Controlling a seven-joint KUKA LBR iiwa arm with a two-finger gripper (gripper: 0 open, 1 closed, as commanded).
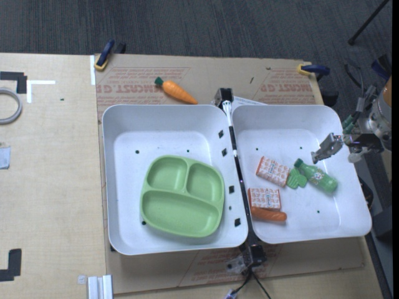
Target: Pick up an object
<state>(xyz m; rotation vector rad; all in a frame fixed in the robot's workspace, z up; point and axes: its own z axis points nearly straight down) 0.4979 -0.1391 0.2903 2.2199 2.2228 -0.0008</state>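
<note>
Hovering over the right bin (349, 226) near its right rim, the gripper (326, 148) had jaws whose opening could not be told, nothing seen between them; green bottle (316, 176) lay just below-left, long axis running diagonally.

The two bins (118, 185) are showing plain white, the left one carrying a pale green divided plate (182, 196), while the right one is holding two small boxes (272, 170) patterned in orange-red and white, a green bottle (317, 176) with a pale label, and an orange-red sausage-like piece (269, 215). An orange carrot (177, 91) with a green top is lying on brown cardboard (206, 80) printed with reddish lettering, over a light tan surface (50, 185) marked with black and white strips. The tool (328, 147) is looking grey and metallic against the dark grey floor (187, 11), with blue clamps (105, 55) at the cardboard's far corners.
</note>
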